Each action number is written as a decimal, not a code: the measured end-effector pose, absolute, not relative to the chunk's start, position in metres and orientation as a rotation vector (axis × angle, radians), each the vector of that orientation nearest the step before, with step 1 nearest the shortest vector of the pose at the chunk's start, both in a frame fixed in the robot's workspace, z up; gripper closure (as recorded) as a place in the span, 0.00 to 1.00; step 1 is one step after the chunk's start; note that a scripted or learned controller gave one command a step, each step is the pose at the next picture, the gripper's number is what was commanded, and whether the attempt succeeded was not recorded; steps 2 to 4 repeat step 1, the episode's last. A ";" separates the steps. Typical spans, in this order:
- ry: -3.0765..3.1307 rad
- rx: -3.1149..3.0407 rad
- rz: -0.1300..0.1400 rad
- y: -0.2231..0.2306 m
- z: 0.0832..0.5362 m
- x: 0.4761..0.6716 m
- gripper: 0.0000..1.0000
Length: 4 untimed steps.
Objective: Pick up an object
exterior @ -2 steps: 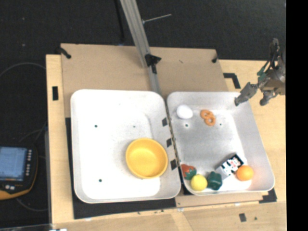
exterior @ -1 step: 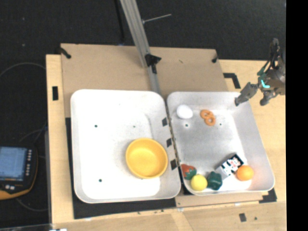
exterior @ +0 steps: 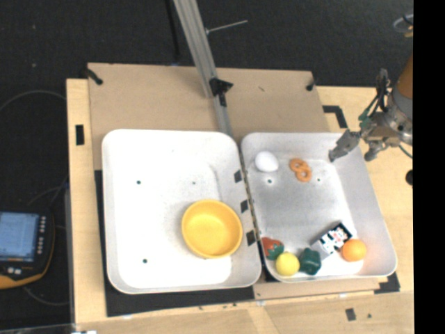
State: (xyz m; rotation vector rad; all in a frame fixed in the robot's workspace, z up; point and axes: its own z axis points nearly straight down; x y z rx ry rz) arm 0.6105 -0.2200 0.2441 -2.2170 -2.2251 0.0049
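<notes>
Gripper [exterior: 356,149] at right edge, jaws spread, holding nothing

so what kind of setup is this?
Likely a lab bin-picking test bench: two white bins side by side on a plywood bench, toy-like small objects, and a handheld control pendant nearby.

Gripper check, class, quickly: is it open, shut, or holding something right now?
Gripper: open, holding nothing, at the right bin's far right corner.
</notes>
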 end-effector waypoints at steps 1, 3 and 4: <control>-2.222 -2.218 0.006 -0.223 0.187 0.619 0.00; -2.222 -2.218 0.006 -0.223 0.187 0.619 0.00; -2.222 -2.218 0.006 -0.223 0.187 0.619 0.00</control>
